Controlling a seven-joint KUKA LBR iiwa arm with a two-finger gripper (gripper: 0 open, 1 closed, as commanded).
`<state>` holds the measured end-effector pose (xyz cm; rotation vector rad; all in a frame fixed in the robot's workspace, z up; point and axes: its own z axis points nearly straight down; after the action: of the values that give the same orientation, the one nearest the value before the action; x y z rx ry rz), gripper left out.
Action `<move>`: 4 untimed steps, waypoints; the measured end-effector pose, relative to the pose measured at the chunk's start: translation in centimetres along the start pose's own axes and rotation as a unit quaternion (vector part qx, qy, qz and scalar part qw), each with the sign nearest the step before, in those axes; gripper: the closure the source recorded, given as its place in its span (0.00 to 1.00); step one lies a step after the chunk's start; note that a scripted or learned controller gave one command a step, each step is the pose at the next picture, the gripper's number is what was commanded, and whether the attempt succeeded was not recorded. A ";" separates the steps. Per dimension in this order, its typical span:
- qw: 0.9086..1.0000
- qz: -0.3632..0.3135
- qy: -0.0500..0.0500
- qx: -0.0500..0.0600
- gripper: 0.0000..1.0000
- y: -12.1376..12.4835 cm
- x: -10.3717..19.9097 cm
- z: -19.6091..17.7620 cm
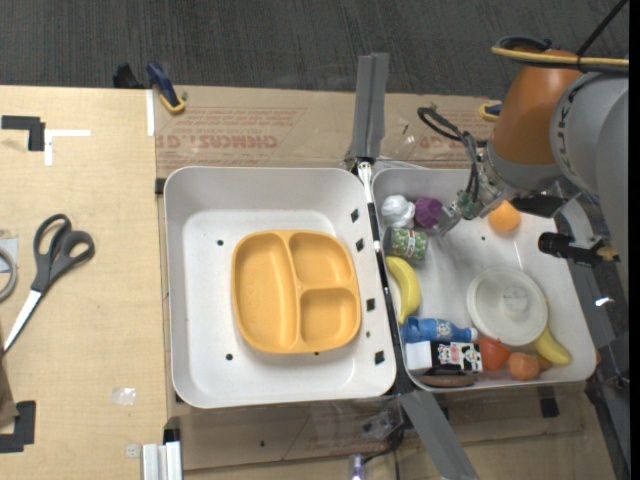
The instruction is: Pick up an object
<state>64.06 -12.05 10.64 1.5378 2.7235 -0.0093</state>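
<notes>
Orange ball (505,217) sits in right bin (570,298), upper corner, just beside my pincer (470,204), on arm side. Purple toy (428,210) opposite side, near. Pincer state: I cannot tell.

my one camera sits fixed above the surface (80,368), looking down at a slant. it takes in both white bins (190,298) from moderate height, with the arm (585,128) entering from the right.
</notes>
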 end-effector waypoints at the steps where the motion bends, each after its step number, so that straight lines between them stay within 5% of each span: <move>1: 1.000 0.001 -0.002 0.000 0.00 -0.1 -0.2 0.0; 2: 0.990 0.144 -0.003 0.002 0.00 -1.6 1.7 -1.5; 3: 0.978 0.208 0.006 0.002 0.00 0.8 -2.3 0.5; 4: 0.979 0.205 0.004 0.002 1.00 0.9 -2.3 -0.5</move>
<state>66.02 -13.58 11.17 2.0697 2.3551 -0.0039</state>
